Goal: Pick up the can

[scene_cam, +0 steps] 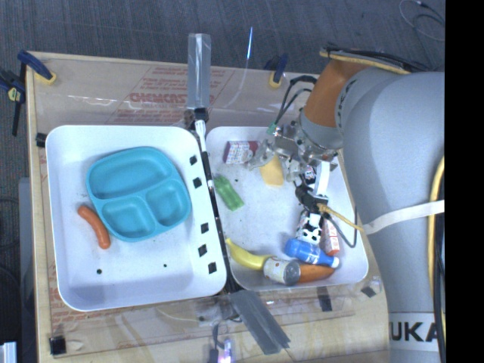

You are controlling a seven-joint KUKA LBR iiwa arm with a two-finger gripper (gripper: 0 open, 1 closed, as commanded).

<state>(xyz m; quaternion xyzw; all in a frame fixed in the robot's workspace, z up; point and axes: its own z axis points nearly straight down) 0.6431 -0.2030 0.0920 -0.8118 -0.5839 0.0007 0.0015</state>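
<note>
The can [285, 270] lies on its side at the front edge of the right bin [249, 225], its silver end facing the camera. It is wedged between a yellow banana [246, 255] and an orange carrot [315, 274]. My gripper [292, 161] hangs over the back of the same bin, beside a yellow wedge [272, 173], well away from the can. The grey arm with its orange band [327, 97] reaches in from the right and hides the bin's right rear corner.
The right bin also holds a maroon and white box [240, 153], a green piece [228, 193], a blue bottle [311, 253], a cow-patterned toy [310, 228] and a small red carton [330, 241]. In the left bin [68, 278] lie a blue divided plate [138, 193] and an orange sausage [94, 226].
</note>
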